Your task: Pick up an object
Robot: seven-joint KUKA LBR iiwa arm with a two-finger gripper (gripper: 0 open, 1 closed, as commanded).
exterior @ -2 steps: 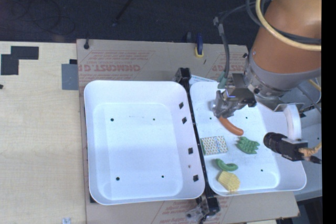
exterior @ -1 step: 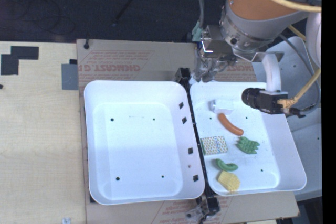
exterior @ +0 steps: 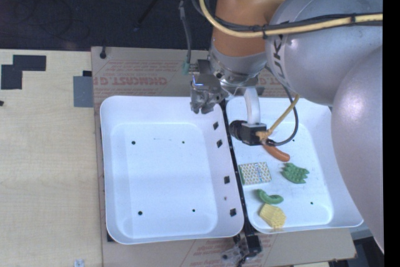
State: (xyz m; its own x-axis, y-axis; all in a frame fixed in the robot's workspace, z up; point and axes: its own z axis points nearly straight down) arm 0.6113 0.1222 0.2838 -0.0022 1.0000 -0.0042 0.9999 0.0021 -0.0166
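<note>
Diagonally: orange toy (exterior: 277, 152) lies upper-left to lower-right, right bin (exterior: 320, 204).

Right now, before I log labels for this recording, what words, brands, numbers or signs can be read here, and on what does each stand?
Red print on the cardboard sheet, behind the left bin: upside down in this view and too blurred to read.
Red print near the sheet's front edge: partly hidden, too blurred to read.
No other text can be read.
</note>
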